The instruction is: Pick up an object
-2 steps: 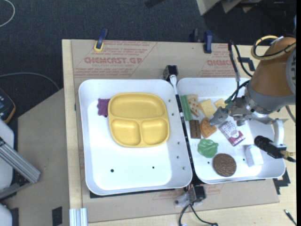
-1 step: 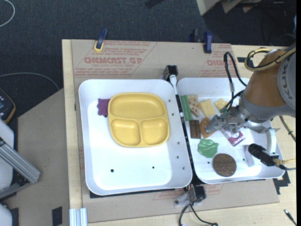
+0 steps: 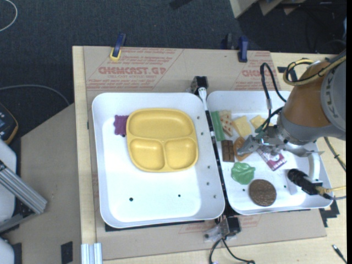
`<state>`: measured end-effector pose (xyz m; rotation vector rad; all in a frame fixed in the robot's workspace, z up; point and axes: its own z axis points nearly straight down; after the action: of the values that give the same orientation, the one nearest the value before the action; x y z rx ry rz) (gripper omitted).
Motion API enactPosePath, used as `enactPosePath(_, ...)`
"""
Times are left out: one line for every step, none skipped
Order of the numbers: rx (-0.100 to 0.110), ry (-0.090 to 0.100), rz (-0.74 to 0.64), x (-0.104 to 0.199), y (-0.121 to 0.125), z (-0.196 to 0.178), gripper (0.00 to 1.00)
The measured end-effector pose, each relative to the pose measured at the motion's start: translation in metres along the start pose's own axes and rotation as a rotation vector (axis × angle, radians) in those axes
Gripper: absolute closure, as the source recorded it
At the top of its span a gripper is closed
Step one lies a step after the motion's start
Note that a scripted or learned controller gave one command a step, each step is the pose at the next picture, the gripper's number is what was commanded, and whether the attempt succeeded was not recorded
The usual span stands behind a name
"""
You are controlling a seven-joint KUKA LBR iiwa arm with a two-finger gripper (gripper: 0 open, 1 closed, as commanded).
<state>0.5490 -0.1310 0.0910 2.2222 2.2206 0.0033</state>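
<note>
My gripper [image 3: 252, 146] is low in the right bin [image 3: 286, 99], near its middle, with the grey and orange arm reaching in from the right. Just left of it lie a small brown piece [image 3: 240, 144] and a dark brown bar [image 3: 227, 150]. A pink and white packet [image 3: 274, 159] lies right under the wrist. A green leafy piece [image 3: 242, 172] and a round brown cookie [image 3: 262, 192] lie nearer the front. A green strip [image 3: 216, 126] and pale yellow wedges [image 3: 241, 126] lie towards the back.
The left bin [image 3: 159, 202] holds a yellow divided plate [image 3: 162, 138] with a purple piece [image 3: 120, 124] at its left edge. A black clip [image 3: 200, 83] sits between the bins at the back.
</note>
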Motion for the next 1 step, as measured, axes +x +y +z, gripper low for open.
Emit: enactPosePath(-0.016, -0.005, 0.001, -0.0011, 0.0038, -0.0136, 1.00)
